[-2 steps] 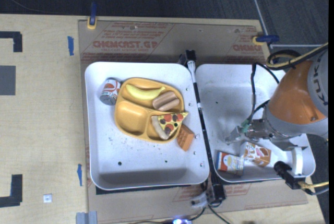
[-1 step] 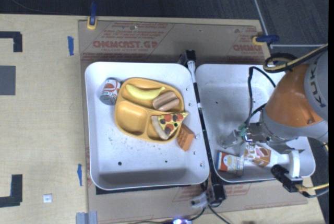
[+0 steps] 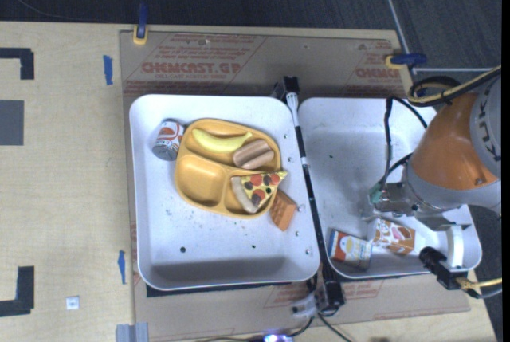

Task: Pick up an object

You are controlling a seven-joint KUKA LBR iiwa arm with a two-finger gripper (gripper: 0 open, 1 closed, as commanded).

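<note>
Camera view, pincer (image 3: 388,203) above carton (image 3: 373,243)

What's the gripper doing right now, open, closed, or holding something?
Gripper: low in the right bin, just above the small carton; its state cannot be told.

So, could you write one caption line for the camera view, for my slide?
KUKA arm reaches over the right bin near a small carton; the left bin holds a yellow food tray and a can.
</note>
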